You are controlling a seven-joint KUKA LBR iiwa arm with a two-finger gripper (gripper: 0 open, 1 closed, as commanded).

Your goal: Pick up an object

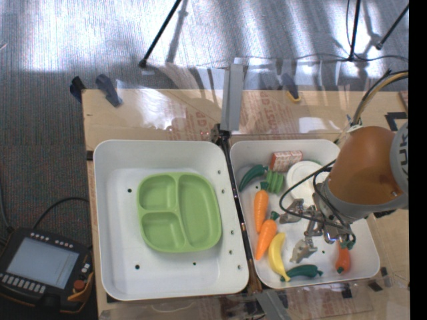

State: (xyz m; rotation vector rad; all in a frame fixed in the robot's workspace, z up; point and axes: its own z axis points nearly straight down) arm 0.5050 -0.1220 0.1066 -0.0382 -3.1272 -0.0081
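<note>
Two white bins are sitting side by side on the bench. The left bin point(113, 245) is holding a green plate point(179, 212) w/ three sections, lying flat near the middle. The right bin point(370, 259) is holding toy food. An orange carrot point(261, 209) is lying just right of the wall between the bins, and a 2nd carrot point(266, 238) is lying right below it, tilted. A yellow banana point(277, 257) is lying next to that one, toward the bottom of the frame, and a dark green veg point(305, 271) is lying at the banana's lower end. Near the top of the bin, a dark green pepper point(252, 175) is lying by a light green veg point(275, 181), w/ a small red and white box point(286, 160) above them and a white plate point(303, 175) to the right. A little carrot point(343, 259) is standing near the bin's lower right corner. The arm point(363, 172) is coming in from the right of the frame, and its claw point(307, 244) is hanging low over the middle of the right bin, btw the banana and the little carrot. The claw's fingers are looking apart, w/ nothing seen btw them.
</note>
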